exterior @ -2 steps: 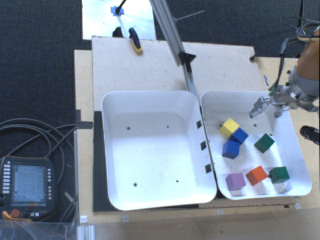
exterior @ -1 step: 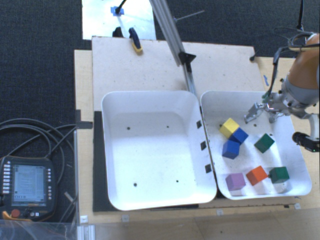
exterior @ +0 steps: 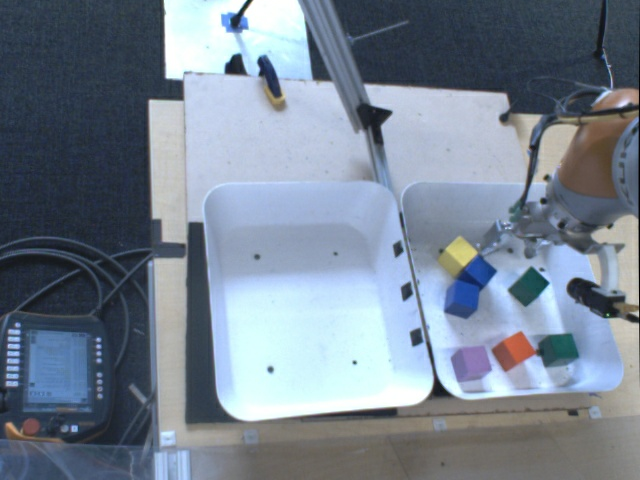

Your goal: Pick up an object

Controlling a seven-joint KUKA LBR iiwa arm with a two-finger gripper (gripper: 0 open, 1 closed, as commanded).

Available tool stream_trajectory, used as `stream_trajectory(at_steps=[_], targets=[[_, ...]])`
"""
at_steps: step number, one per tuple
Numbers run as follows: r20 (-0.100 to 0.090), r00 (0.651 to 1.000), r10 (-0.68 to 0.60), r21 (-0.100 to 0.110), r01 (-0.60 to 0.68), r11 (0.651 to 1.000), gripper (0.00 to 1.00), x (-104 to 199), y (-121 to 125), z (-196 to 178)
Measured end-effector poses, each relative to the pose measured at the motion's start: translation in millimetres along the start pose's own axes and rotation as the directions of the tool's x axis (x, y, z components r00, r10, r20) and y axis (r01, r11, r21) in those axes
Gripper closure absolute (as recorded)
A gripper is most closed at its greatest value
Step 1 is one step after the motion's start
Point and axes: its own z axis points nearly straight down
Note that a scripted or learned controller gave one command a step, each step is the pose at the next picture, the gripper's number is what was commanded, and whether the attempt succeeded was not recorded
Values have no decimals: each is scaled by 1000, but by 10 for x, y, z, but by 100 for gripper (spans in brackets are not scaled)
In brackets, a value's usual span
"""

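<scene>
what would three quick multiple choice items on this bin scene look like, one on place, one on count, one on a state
1. Where do the coloured blocks lie?
A. in the left bin
B. in the right bin
C. on the board behind the bins

2. How many green blocks are there?
A. one
B. two
C. four

3. How do the yellow block and the nearest blue block stand to each other?
A. touching
B. far apart
C. in different bins

Answers:
1. B: every block lies inside the right bin, while the left bin holds none.
2. B: one green block lies mid-bin and another green block lies near the front right corner.
3. A: the yellow block presses against the blue block with no gap showing.
</scene>
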Motion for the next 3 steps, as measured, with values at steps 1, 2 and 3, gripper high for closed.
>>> stream_trajectory(at_steps=[1, 2, 3], targets=[[2, 1000, -2, -6, 2, 1000, 100, -7, 18, -140], [2, 1000, -3, -9, 3, 1000, 100, 76, 34, -747], [2, 1000, -2, -8, 2, 1000, 100, 46, 54, -1194]])
